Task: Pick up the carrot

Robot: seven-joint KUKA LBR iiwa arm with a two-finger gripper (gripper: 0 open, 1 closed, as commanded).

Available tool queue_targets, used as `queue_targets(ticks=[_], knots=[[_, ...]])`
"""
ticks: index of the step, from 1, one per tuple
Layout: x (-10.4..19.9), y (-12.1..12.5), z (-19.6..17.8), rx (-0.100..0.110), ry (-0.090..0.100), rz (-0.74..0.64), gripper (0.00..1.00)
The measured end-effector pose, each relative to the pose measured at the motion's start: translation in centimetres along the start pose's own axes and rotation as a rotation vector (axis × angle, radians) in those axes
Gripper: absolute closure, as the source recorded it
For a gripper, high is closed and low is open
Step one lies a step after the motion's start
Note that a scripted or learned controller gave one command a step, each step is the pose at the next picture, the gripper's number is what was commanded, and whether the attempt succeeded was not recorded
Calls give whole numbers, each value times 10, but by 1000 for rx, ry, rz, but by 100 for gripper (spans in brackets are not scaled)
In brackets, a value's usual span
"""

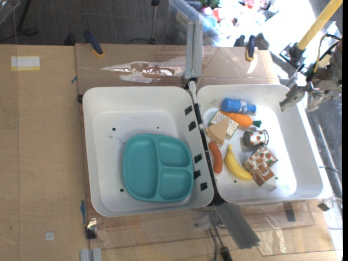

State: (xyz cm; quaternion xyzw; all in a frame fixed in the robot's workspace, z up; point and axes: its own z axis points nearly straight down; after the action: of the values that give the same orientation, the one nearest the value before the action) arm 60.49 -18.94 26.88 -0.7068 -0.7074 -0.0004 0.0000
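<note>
Near edge of the bench (pixel 38 200): pale wood, bare, a small sticker low at left, print too small to read.

Left bin (pixel 100 145): white, shallow; a teal divided plate (pixel 158 168) lies flat in it, three compartments.

Right bin (pixel 304 162): all the small items sit bunched toward its left half. Nearest, a brown-and-white patterned box (pixel 261 165), marks on it unreadable. Beside it a banana (pixel 235 165) and a red sausage (pixel 216 157) along the divider. Then a small grey can (pixel 254 139), label blurred. A tan wedge (pixel 218 129) touches the carrot (pixel 241 119), which lies on its side, green end toward the right, just in front of a blue bottle (pixel 238 105) near the far wall.

My gripper (pixel 304 94) hangs over the right bin's far right corner, well apart from the carrot. Fingers: cannot tell whether spread or closed; glare washes them out.

Beyond: brown cardboard sheet (pixel 141 64) with faint printing, illegible; clamps on its edge; a clear tub of toys (pixel 217 4); dark carpet.
</note>
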Motion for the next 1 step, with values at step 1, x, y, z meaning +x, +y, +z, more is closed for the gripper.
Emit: queue_targets(ticks=[1], knots=[[8,42,146,2,0,6,0]])
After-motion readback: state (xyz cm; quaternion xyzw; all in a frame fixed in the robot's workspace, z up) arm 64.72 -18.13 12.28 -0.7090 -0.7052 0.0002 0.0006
